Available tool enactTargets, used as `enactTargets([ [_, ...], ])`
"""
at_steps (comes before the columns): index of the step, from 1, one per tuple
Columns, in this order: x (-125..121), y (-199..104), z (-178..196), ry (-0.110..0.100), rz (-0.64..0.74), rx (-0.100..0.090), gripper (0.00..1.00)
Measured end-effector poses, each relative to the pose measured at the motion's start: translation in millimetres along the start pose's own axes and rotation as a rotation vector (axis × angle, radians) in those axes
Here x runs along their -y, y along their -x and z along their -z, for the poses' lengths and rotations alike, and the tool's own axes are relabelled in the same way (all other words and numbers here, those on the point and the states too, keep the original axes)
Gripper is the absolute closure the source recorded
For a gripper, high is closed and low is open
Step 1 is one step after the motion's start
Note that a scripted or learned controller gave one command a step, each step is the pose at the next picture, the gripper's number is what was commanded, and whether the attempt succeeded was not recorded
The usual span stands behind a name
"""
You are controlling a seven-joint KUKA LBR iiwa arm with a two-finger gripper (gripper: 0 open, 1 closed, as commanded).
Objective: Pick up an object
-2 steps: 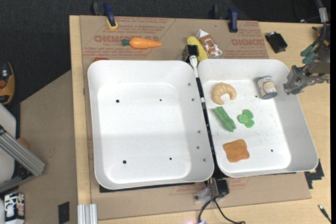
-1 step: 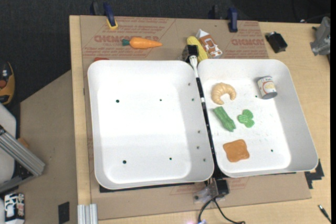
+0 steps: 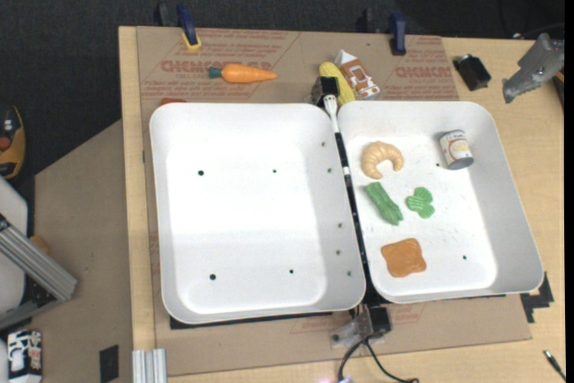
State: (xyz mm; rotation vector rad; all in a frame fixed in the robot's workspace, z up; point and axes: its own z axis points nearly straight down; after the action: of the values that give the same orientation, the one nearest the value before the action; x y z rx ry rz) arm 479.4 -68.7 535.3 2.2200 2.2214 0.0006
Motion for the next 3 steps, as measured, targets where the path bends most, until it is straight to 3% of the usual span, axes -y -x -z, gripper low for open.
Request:
enactTargets([
  [1,0.9,-91.8,-98.6,-0.012,0.009,-0.002,0.0],
  [2,-0.7,-86.5,-82.1,0.004,0.0,0.0,1.0],
  [3,0.1,-137.2,-84.2,0.001,0.005,-0.002,1.0],
])
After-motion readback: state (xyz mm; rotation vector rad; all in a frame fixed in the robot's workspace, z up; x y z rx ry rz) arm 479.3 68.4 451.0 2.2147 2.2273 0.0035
